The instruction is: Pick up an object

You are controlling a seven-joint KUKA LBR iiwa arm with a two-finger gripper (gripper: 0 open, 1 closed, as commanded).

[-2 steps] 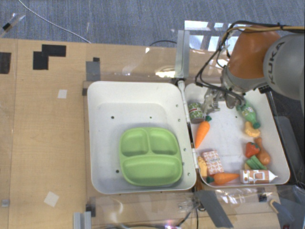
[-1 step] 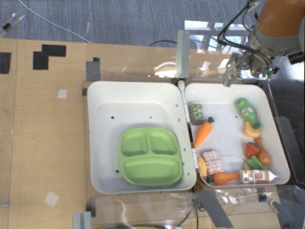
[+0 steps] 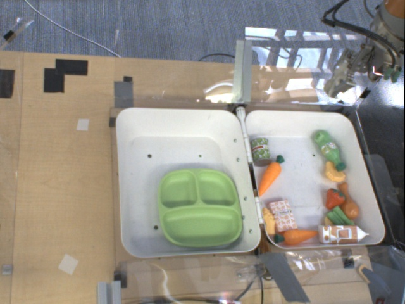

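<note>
Candidate picks all sit in the right bin (image 3: 354,132). Best target looks like the loose carrot (image 3: 269,175), lying at a slant near the divider, just below the small can (image 3: 260,149) but apart from it. The green bottle (image 3: 328,147) at upper right is also fairly free, with only a yellow piece (image 3: 333,171) just beside its lower end.

Avoid the bottom edge for now: second carrot (image 3: 299,236), snack packet (image 3: 281,214) and white bottle (image 3: 342,234) are packed against the rim, with red and green bits (image 3: 339,206) crowded by the right wall.

Left bin (image 3: 130,170) holds a green divided plate (image 3: 200,206); probably too flat and wide to grab.

Pincer (image 3: 345,75) is high at upper right, beyond the bins' far edge and well apart from every item. Cannot tell how wide it stands, too blurred against the clear wall behind.

For a good try, my call: come straight down over the carrot's middle, close across its narrow width rather than along it, and keep off the divider and the can. Round body may roll, so centre it.
</note>
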